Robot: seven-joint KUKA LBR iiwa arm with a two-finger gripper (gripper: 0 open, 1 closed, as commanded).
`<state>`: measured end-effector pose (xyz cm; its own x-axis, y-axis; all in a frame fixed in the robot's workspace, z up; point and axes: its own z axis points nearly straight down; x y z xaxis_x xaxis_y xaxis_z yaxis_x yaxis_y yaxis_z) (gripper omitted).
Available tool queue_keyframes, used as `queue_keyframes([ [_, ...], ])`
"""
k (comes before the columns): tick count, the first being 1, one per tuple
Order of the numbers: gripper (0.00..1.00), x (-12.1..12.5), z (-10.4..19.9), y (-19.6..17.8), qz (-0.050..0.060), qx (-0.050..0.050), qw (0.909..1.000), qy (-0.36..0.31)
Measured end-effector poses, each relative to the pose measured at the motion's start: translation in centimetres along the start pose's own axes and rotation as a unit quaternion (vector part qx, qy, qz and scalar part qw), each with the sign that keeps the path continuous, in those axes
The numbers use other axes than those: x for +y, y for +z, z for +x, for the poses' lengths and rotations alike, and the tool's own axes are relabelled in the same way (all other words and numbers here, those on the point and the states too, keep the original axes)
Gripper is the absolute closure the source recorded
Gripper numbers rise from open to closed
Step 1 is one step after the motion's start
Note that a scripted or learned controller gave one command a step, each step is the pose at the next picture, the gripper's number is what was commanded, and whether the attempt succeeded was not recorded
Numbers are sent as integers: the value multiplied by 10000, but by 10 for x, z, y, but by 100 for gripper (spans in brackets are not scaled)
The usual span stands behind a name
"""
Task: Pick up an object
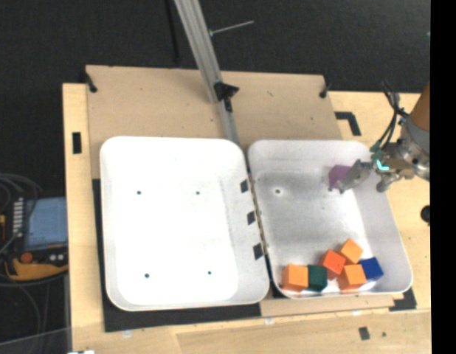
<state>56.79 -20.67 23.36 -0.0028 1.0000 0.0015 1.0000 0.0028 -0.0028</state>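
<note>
The grey arm with its orange band reaches in from the right, and its two-finger gripper (363, 172) hangs over the upper right part of the right-hand shallow white plastic bin (302, 220); just at its left tip sits a small purple block (338, 176), near the top of that bin and well apart from the other pieces; from this slanted angle I cannot tell whether the jaws are apart, together, or clamped on the purple block, nor whether that block rests on the bin floor or is lifted off it; the two look to be touching, no more can be said.

Along the bin's lower edge lies a cluster of small foam cubes: an orange cube at the left (296, 276), a dark green cube (317, 277) just beside it, three more orange cubes to the right (344, 264), and a blue cube (372, 268) at the far end; all appear untouched.

The left-hand shallow white bin (176, 220) stands beside it on the pale wooden desk (287, 94).

As a judgement: the task is at the grasp stage on the purple block; a secure hold is not confirmed, so closing firmly and lifting clear of the bin remain to be done.
</note>
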Motion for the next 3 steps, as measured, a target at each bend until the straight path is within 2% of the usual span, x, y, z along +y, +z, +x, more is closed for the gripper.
queue_keyframes([
  [1, 0, 1, 0, -2, -19, -7, 10000, -5],
  [2, 0, 5, 1, 41, 5, -15, 10000, 8],
  [3, 0, -2, -8, 91, 6, -18, 10000, 23],
])
